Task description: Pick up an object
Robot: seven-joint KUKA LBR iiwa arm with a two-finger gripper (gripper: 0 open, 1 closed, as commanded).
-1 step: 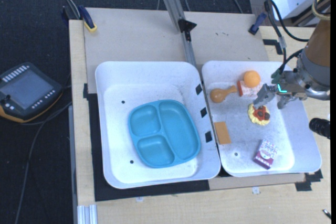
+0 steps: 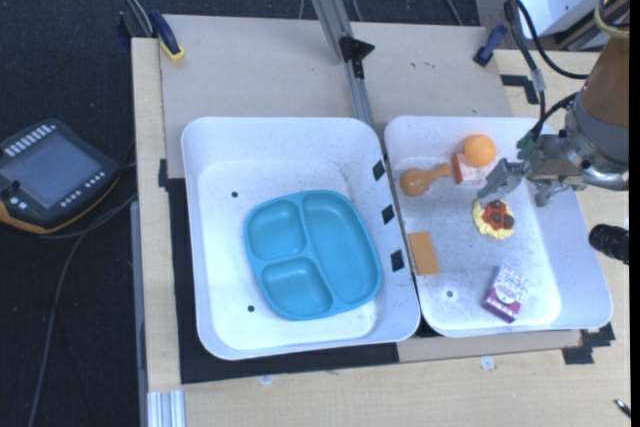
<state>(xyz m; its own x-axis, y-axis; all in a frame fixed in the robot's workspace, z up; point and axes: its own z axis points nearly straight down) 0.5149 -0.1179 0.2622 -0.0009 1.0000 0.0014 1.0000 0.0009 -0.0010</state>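
While the pincer (image 2: 520,183) hung spread wide and held nothing, a yellow-and-red toy (image 2: 494,218) lay just below it in the right bin (image 2: 570,300), with an orange ball (image 2: 479,149), wooden pestle (image 2: 424,179), tan block (image 2: 423,253) and purple packet (image 2: 508,294) around; a blue divided tray (image 2: 312,253) filled the left bin (image 2: 215,215).

The arm (image 2: 608,90) comes in from the right edge of the bench, its orange band sitting above the grey wrist. The gripper (image 2: 525,183) hangs over the right bin, near that bin's far right corner, pointing down and toward the middle of the bench. Its two fingers (image 2: 497,183) stand spread apart, with nothing between them
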